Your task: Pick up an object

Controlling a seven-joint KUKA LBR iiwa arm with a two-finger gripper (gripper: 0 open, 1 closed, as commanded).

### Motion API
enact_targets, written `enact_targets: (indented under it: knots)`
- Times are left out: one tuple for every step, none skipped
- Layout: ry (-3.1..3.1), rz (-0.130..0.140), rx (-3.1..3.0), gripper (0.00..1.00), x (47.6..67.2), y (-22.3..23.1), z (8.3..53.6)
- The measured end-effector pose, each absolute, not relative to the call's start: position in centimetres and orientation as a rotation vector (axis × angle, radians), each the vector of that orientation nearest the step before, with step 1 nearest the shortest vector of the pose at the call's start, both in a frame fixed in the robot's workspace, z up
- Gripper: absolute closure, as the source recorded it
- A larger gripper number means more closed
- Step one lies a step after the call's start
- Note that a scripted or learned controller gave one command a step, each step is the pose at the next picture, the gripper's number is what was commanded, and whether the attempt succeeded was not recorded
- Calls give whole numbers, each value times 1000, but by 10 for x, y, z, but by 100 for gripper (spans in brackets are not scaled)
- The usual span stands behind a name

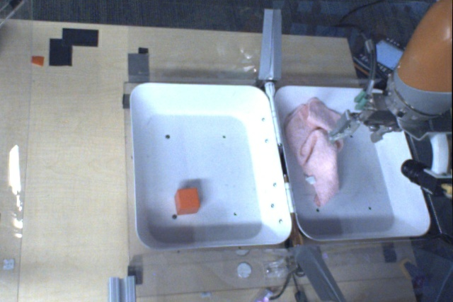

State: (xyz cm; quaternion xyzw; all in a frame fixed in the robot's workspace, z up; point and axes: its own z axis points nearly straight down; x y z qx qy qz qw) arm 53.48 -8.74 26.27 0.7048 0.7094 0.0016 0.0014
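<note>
A crumpled pink cloth (315,151) lies in the left half of the right bin (382,212). A small orange block (187,201) sits in the left bin (212,109), near its front left. My gripper (345,128) reaches in from the right and is at the cloth's upper right edge, touching or just over the fabric. The grey wrist with its orange band (428,53) hangs over the right bin's far right side.
A grey divider rail (270,46) runs between the two bins at the back. Black cables and arm parts (425,177) crowd the right bin's right rim. Black markers (69,44) lie on the wooden bench at the far left.
</note>
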Motion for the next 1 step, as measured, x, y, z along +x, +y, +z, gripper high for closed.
enact_targets:
  knots:
    - [2115,4,2320,0,589,-96,161]
